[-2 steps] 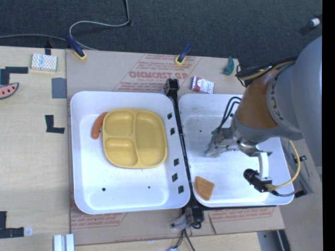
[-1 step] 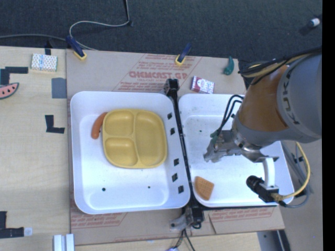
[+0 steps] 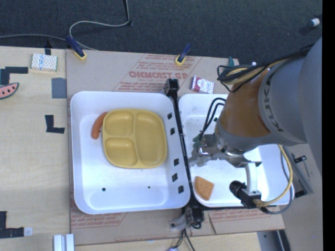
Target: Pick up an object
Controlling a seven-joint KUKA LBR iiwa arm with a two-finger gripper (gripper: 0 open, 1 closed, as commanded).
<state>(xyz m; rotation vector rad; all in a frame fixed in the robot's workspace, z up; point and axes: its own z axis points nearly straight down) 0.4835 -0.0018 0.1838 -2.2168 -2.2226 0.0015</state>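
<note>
Waffle (image 3: 204,187) just below gripper (image 3: 200,151).

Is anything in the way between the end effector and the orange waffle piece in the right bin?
Nothing visible: the end effector sits above the waffle piece in the right bin, with bare bin floor between them.

bench (image 3: 31,156) | cardboard sheet (image 3: 141,72) | two white bins (image 3: 78,156)
</note>
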